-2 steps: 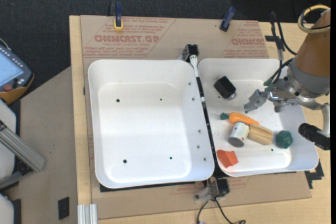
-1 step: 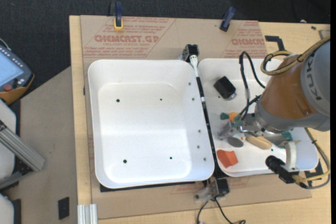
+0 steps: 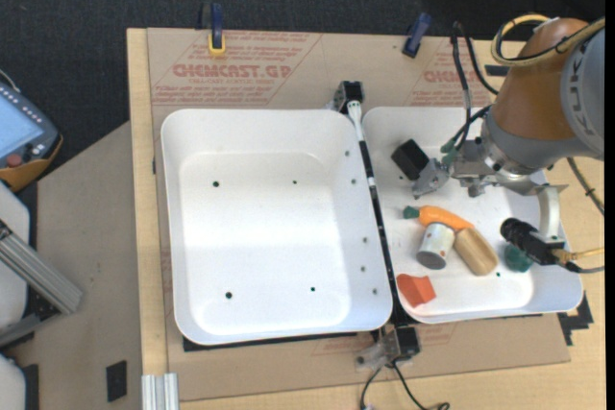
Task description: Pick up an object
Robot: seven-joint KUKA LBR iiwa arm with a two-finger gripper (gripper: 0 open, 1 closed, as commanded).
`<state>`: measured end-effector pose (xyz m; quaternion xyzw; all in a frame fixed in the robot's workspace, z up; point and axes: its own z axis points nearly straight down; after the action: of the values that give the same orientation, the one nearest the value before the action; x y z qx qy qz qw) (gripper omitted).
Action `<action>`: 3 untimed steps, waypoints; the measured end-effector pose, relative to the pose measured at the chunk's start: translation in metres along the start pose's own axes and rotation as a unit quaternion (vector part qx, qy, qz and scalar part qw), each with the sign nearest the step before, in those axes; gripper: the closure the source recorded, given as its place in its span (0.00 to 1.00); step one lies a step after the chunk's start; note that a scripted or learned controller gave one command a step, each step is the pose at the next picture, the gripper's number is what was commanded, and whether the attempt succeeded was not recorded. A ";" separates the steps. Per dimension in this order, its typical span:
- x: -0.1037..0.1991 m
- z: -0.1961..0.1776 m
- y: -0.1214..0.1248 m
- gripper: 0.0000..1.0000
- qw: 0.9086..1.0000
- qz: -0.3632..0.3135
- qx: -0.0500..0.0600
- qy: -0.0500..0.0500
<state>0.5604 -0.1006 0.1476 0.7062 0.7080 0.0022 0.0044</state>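
Nothing is lifted yet; the grasp is still to come. The gripper (image 3: 430, 178) hangs low in the right bin (image 3: 384, 125), whether wide or narrow I cannot tell. A black block (image 3: 408, 157) sits at its 10 o'clock, just beside it. At 6 o'clock crowd a carrot (image 3: 444, 217), cylinder (image 3: 433, 245), wooden peg (image 3: 474, 250) and red piece (image 3: 416, 288)
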 end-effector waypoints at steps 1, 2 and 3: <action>0.010 0.053 -0.087 0.00 1.000 0.003 0.011 0.003; -0.063 -0.051 -0.080 0.00 1.000 0.004 -0.001 -0.002; 0.006 0.064 -0.078 0.00 1.000 -0.002 -0.001 0.000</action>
<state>0.4825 -0.0948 0.0831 0.7045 0.7097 0.0033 0.0049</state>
